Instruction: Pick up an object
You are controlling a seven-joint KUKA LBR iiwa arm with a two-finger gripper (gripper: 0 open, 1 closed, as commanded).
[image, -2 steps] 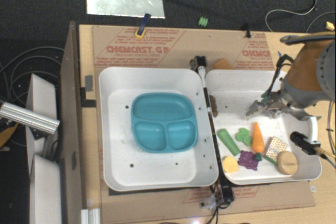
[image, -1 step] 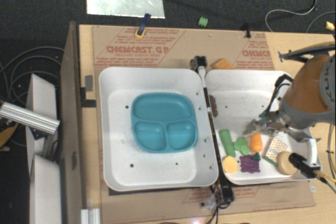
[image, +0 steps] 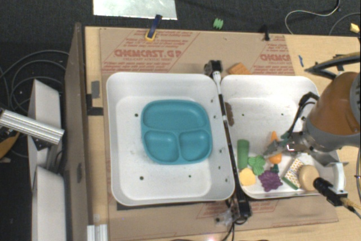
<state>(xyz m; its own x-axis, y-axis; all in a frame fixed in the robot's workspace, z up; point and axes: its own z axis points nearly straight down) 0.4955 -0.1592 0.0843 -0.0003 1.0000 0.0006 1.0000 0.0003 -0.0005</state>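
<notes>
- The grey arm with its orange band [image: 337, 107] is reaching in from the right and leaning low over the right-hand shallow white plastic bin [image: 256, 93], because that bin is holding every loose item worth picking.
- The two-finger gripper [image: 274, 149] is hovering at the upper edge of the clutter, its dark tips sitting just beside a small orange piece [image: 274, 158]; whether it is parted or closed I cannot tell (the tips are merging with the toys below them), and nothing is visibly caught in it.
- The candidate objects are lying bunched in the bin's lower part: a tall green cylinder-like toy [image: 243, 150] is resting near the divider, a crumpled green leafy toy [image: 257, 165] is lying just beside it, a yellow rounded block [image: 247, 178] is sitting below, a purple grape-like cluster [image: 271, 180] is lying next to that, and a pale cream round piece [image: 307, 176] is resting toward the right wall.
- They are crowding together, so I judge a clean grasp on one item is going to be awkward, since neighbours are touching.
- The left-hand shallow white bin [image: 127, 121] is holding a teal plastic sectioned tray [image: 176, 130], lying flat in its middle and well apart from the arm, so it is playing no part in this reach.
- The pick is not yet made, in my judgement.
</notes>
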